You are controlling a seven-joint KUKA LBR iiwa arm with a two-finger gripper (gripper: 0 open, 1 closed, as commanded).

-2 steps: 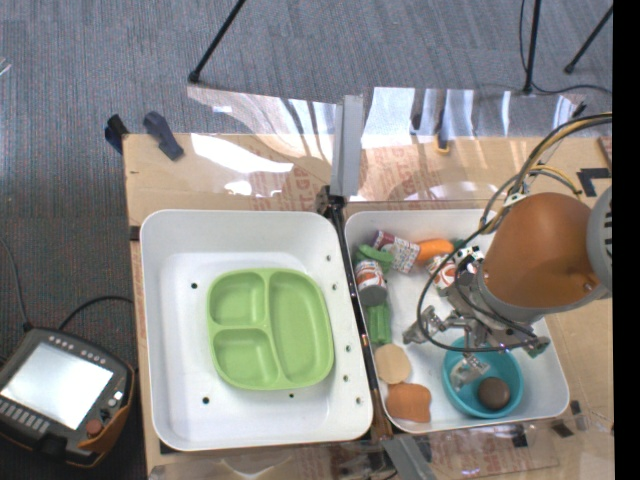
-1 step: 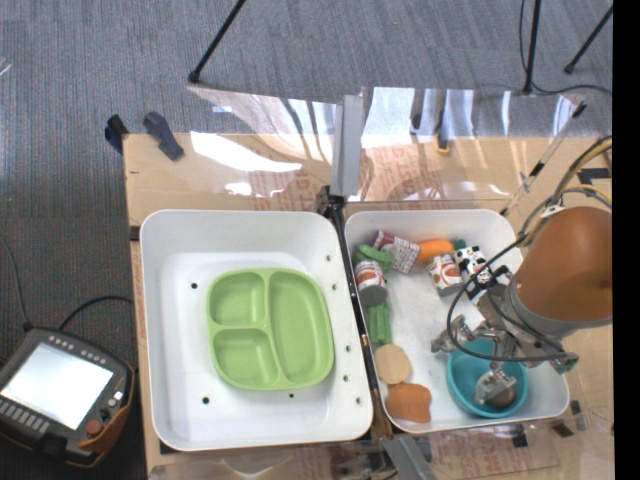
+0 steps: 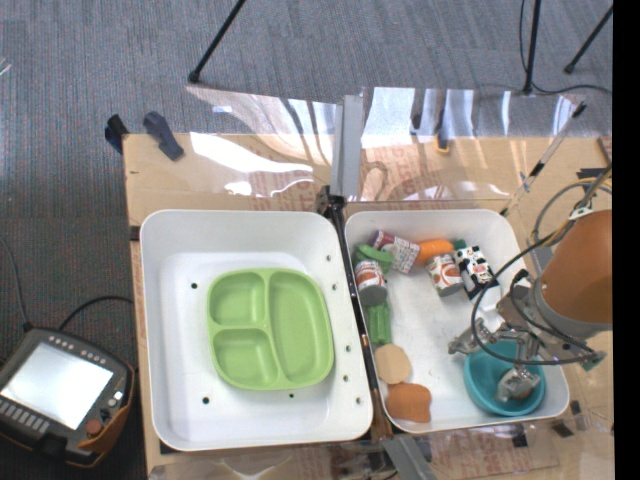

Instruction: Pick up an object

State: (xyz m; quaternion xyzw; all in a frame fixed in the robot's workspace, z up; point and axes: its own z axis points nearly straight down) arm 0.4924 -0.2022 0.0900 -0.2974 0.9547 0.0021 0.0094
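The right bin (image 3: 432,214) holds several small toy foods. An orange carrot (image 3: 436,249) and a black-and-white cow-patterned box (image 3: 476,268) lie near its far wall. A small can (image 3: 369,280) and a green vegetable (image 3: 380,320) lie along its left wall. A tan round piece (image 3: 393,364) and an orange round piece (image 3: 409,401) sit at its near left corner. A teal bowl (image 3: 487,388) sits at the near right corner. My gripper (image 3: 518,380) hangs over the bowl, partly covering it. I see nothing held.
The left bin (image 3: 170,268) holds a green divided plate (image 3: 270,328). A clear screen (image 3: 400,128) stands behind both bins. A control pendant (image 3: 60,393) lies on the floor at the lower left. Cables loop around my wrist at the right bin's right wall.
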